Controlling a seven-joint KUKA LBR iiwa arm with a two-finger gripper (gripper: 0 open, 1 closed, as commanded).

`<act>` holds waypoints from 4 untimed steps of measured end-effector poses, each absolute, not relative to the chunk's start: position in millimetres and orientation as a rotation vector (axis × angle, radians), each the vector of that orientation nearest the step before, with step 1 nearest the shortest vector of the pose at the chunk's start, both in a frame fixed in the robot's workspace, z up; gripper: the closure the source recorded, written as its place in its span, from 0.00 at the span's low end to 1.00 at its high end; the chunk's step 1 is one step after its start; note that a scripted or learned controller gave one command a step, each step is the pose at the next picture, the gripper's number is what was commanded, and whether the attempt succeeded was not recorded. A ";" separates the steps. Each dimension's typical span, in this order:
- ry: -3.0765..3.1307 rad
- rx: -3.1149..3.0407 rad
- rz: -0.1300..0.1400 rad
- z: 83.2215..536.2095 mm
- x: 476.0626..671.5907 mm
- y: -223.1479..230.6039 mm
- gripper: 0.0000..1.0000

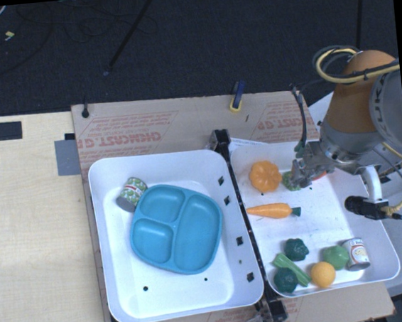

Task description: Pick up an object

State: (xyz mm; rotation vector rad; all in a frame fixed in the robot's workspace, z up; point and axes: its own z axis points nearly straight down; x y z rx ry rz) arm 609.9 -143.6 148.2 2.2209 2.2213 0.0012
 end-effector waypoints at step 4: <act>2.230 2.220 -0.002 224.5 609.6 -30.2 1.00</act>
